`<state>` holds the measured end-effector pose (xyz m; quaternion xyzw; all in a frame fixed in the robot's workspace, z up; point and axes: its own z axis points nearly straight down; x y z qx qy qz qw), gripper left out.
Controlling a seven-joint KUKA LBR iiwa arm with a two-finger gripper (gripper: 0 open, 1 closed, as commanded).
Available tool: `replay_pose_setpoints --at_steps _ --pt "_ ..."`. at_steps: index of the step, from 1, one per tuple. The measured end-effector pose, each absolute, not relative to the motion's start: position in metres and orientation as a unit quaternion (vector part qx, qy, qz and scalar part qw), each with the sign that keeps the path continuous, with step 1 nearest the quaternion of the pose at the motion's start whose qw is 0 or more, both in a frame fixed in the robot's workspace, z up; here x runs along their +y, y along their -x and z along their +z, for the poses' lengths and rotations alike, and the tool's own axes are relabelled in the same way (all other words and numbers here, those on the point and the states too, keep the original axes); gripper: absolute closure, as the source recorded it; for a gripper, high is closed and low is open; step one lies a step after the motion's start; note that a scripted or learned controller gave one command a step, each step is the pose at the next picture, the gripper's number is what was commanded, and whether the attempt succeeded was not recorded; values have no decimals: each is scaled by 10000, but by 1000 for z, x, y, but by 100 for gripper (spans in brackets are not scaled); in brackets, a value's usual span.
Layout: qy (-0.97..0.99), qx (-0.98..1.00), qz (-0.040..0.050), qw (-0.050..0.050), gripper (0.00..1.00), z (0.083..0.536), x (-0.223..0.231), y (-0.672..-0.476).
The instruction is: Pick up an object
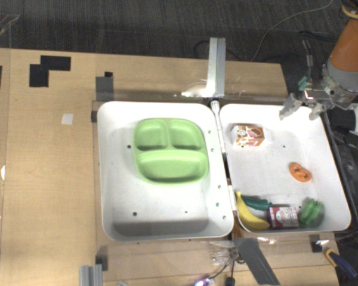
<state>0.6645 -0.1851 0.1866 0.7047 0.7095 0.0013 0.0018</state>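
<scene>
Grey gripper [301, 107] hangs spread wide and unladen over the right bin's [340, 177] far rim.

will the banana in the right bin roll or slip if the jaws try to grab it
The banana lies flat on its curve, so it probably won't roll, though it might pivot if pushed. Its skin looks smooth, possibly plastic, so it could slip. It sits in the bin corner against the bottle, which likely crowds a grab.
</scene>
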Motion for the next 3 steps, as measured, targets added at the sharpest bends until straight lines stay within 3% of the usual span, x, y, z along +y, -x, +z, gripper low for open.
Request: replay_pose_setpoints --at_steps 1,2,3 --pt "-6815 7318 10 18 0 122 -202 -599" --pt "-6989 7152 40 55 0 91 -205 -560" --pt "-6852 7283 43 70 0 91 -206 -522"
